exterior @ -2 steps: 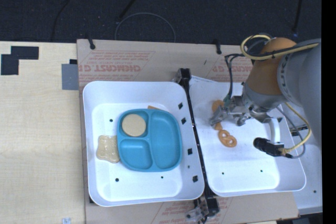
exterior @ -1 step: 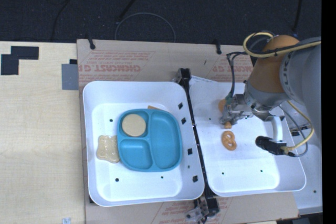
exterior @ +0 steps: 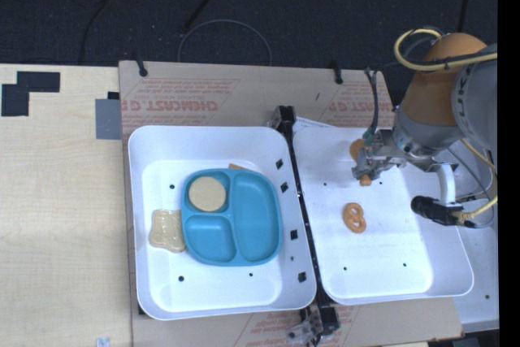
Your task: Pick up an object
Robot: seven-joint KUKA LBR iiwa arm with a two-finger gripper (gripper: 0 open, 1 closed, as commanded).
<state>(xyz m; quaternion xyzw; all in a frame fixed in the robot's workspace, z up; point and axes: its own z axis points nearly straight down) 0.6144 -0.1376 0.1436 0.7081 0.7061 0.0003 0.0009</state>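
My gripper hangs low over the far part of the right bin, reaching in from the right. A small orange-brown piece lies right beside the gripper on its far left side, and another bit of the same colour shows just under the gripper's tip. Whether either is gripped is hidden by the gripper body. A pretzel lies on the bin floor a little nearer to the camera than the gripper, apart from it.
The left bin holds a blue divided tray with a round tan biscuit in its far-left compartment. A pale beige piece lies against the tray's left side. A black divider separates the bins.
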